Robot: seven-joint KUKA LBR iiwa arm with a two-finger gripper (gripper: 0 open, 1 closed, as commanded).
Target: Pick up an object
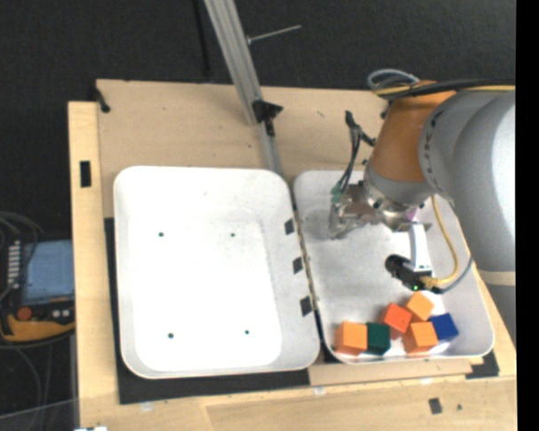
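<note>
A blue box (50,270) with cables (0,241) lies left of the bench (85,241).

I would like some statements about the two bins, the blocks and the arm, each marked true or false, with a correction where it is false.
1. The blocks lie in the right bin. True.
2. The green block sits beside an orange block. True.
3. The gripper hovers directly over the blocks. False: it is at the far end of the bin, while the blocks lie in its near corner.
4. The blue block lies in the left bin. False: it is in the right bin, at the right end of the cluster.
</note>
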